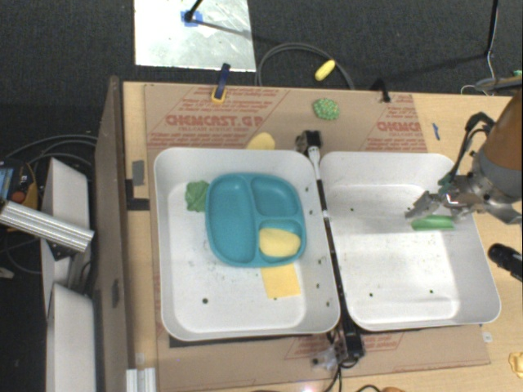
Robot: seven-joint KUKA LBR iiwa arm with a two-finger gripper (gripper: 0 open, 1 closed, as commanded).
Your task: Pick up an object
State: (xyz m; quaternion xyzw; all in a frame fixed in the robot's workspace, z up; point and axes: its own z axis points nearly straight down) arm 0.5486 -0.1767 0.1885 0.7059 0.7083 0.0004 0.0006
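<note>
Closest to the camera, the front lip of the worktop was cropped by the bottom edge, and a dark clump of cable sat right where the two bins meet, too small to read properly. The right bin had loads of bare white floor across its front and left. The left bin was busier: a flat yellow square lay just in front of a blue divided plate, touching or slightly tucked under its rim, hard to say which. A yellow lump sat in the plate's front right compartment, and a green leafy bit peeked out at the plate's left edge, partly hidden by it.

Over on the right, the arm came in low over the right bin's far right corner, mostly cut off by the frame. The tool pointed left and down, with a green stick-like thing lying on the bin floor right under its tip. Couldn't tell whether the fingers were clenched or spread, or actually touching the green thing, since it was all a blur of grey there.

Further back, a yellow piece sat half hidden behind the left bin's rear wall, and a green knobbly ball lay on the cardboard.
</note>
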